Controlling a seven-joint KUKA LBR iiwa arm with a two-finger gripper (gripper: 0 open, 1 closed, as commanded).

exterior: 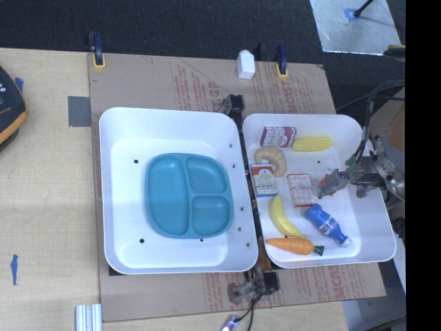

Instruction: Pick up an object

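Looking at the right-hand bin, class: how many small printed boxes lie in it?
3: box one at the far edge beside the corn, box two near the left wall, box three mid-bin. None seems hidden.

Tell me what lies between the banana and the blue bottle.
Bare white floor of the right bin separates the banana from the blue bottle, seen in the camera view.

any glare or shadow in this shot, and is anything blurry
Camera view: the left white bin is unevenly lit, its left inner floor brighter and a soft grey shade across the upper part, around the blue divided plastic plate; no hard glare. The small cartons in the right white bin are too soft for their print to be read, and the end effector looks dark and smeared.
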